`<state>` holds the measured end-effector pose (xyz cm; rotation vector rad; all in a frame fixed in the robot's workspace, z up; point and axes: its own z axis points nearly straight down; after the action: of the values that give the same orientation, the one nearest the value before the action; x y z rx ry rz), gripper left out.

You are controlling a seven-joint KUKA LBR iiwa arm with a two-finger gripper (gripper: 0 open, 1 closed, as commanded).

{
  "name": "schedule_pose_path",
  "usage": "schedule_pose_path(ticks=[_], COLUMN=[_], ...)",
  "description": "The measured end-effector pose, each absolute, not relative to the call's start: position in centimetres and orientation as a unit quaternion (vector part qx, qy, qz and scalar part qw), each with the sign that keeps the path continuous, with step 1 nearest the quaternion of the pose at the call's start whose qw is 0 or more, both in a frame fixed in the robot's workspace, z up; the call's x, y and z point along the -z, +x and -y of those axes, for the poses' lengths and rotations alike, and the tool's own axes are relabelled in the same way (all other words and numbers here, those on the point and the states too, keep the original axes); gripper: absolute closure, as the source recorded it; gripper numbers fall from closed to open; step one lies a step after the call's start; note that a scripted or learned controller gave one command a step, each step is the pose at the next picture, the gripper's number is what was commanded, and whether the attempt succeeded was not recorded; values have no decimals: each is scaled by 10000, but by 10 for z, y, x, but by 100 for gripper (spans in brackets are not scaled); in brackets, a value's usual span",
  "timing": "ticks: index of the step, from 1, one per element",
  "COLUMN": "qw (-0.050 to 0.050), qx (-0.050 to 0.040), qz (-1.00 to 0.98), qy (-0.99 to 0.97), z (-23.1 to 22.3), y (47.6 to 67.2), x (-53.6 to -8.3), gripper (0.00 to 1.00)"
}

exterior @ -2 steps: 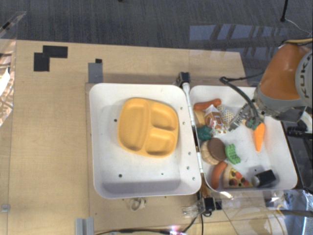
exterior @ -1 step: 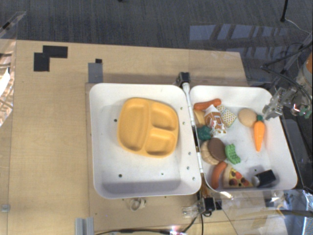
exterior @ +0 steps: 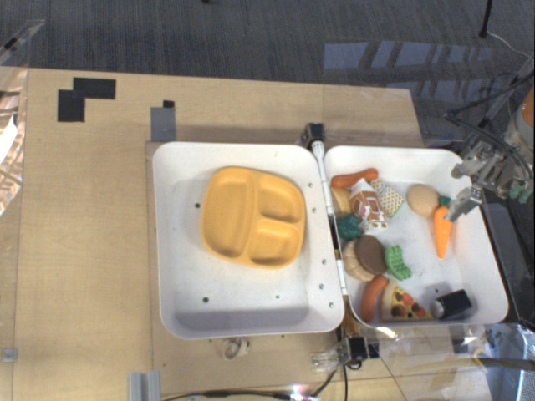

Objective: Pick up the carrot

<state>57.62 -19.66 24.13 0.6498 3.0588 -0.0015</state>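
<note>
The carrot (exterior: 441, 232) lies in the right bin (exterior: 493, 266), leafy end up. The jaws (exterior: 462, 204) sit just above that end. Open or closed, I cannot tell.

A small metal gripper (exterior: 462, 205), grey and silvery, is seen at the right of the camera view. Its body is built up of pale, angular blocks and brackets, with bright highlights on the upper faces and darker recesses between them. One slim, pale-grey finger (exterior: 465, 202) is made out, tapering to a narrow tip. Thin dark cables (exterior: 485, 111) are seen looping above and behind the gripper body. A patch of the arm's orange band (exterior: 528, 109) is visible at the frame's right edge. Finer details such as screws or markings are too small to be told.
</note>
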Motion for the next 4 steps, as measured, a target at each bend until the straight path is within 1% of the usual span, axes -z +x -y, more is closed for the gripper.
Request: schedule_pose_path(ticks=[1,2,3,4], qw=[1,89,74,79], qx=[0,8,-16,-11], qz=[-9705,-9788,-9398,-9455], qy=[2412,2047,3417,3256], z=[205,206,204,163], y=[552,551,579,547], x=[-135,-91,-89,-90], gripper=[0,0,0,0])
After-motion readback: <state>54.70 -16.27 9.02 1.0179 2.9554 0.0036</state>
